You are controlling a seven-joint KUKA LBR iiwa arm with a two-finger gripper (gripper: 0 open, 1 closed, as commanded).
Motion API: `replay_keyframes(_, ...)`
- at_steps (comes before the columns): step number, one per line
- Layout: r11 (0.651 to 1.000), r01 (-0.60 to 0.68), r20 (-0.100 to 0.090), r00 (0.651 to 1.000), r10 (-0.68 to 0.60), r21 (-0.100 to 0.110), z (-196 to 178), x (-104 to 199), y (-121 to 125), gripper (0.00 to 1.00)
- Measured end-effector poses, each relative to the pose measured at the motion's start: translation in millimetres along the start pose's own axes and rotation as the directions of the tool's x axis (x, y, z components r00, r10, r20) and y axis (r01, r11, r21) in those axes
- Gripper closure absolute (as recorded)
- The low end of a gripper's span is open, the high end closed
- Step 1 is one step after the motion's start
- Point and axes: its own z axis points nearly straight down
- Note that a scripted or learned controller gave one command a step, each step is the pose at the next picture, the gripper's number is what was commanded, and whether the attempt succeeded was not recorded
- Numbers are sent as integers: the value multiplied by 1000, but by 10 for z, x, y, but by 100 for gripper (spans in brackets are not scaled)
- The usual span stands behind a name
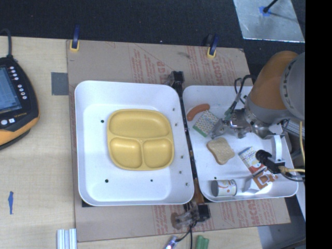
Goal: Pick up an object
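Camera view has the hand (228,122) low in the right white bin (290,193), just beside the green-and-white checked packet (205,122); I cannot tell its state. Nothing looks lifted yet; the pick remains undone.

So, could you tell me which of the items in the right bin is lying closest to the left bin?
The reddish sausage, at the top left of the right bin. It lies nearer the dividing edge than the bread slice or the can.
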Motion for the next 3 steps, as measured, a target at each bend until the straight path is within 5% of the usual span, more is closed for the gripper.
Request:
replay_keyframes(2, 1000, 0, 1, 1000, 0, 0, 3, 319, -436, 0)
replay_keyframes(3, 1000, 1, 1, 1000, -2, 1, -100, 311, -433, 100)
